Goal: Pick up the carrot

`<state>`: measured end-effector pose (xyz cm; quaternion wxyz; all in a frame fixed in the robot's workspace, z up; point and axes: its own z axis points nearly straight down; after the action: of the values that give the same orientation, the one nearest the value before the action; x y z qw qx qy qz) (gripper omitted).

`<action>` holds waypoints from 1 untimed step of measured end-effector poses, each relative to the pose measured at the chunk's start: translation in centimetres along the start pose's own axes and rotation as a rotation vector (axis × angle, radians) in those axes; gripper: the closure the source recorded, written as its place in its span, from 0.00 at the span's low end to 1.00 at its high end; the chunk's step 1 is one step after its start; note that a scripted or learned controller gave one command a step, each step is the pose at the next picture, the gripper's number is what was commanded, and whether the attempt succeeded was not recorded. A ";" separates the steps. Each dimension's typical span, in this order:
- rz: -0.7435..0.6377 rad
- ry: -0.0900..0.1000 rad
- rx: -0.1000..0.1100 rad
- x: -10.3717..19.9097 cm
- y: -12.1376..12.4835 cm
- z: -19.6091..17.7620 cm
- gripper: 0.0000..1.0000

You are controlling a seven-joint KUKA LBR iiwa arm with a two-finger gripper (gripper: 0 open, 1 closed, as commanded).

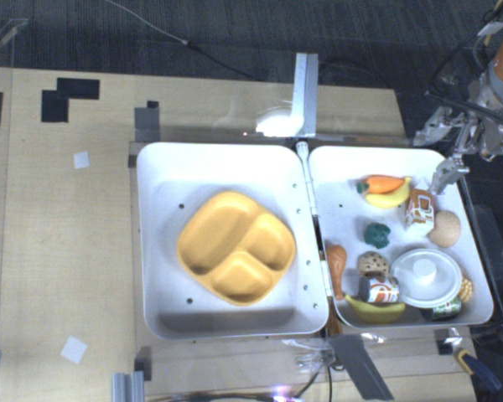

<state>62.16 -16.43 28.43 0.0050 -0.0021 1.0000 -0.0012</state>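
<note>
**Operator:** Start at the fingers. What do you have?

**Observer:** Your gripper (pixel 447 177) hangs at the far right corner of the right bin (pixel 484 296), just above its rim. I cannot tell from this view whether the fingers are wide or narrow; they are small and mixed up with the metal parts behind them. You have nothing visibly between them.

**Operator:** And the carrot?

**Observer:** Your carrot (pixel 383 182) lies in the right bin near its far edge, a little to the left of the gripper and apart from it. It rests along the top of a yellow banana (pixel 388 198), touching it.

**Operator:** What sits around it?

**Observer:** Just right of the banana you have a small orange-and-white carton (pixel 418 208), and next to that a pale egg-shaped thing (pixel 443 229). Below the banana lies a dark green lump (pixel 376 234). Nearer the front you see a white lidded bowl (pixel 425 276), a speckled cookie (pixel 372 264), a small can (pixel 381 292), a second banana (pixel 374 309) along the front wall, and a brown drumstick shape (pixel 336 269) by the left wall.

**Operator:** The other bin?

**Observer:** Your left bin (pixel 163 308) holds a yellow divided plate (pixel 236 246) in its middle. Both bins stand side by side on the wooden counter (pixel 59 249).
</note>
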 end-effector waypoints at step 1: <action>0.243 0.002 -0.002 -4.8 1.8 7.1 0.00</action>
<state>67.06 -14.63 21.38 0.0041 0.1193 0.9929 0.0004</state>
